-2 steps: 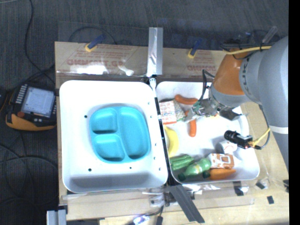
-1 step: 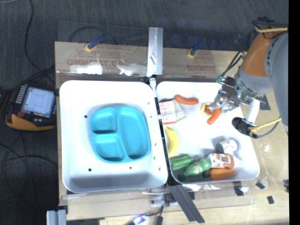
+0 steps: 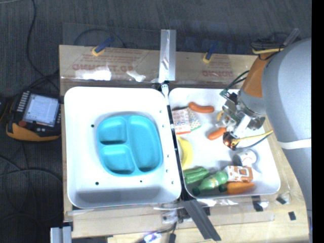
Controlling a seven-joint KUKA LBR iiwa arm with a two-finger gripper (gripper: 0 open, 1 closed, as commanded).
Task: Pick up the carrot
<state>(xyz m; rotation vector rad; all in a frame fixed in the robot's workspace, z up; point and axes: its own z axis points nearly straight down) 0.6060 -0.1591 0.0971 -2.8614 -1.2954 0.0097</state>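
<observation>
An orange carrot lies along the front wall of the right bin, just under a small orange-and-white carton. A second small orange-red piece lies mid-bin; I cannot tell whether it is a carrot or a sausage. My gripper hangs low over the right bin, right beside that small piece on its right side. Whether it touches the piece is unclear. The front carrot is well apart from the gripper, toward the near edge.
The right bin also holds an orange sausage, a snack packet, a banana, green vegetables and a white round lid. A blue divided plate sits in the left bin.
</observation>
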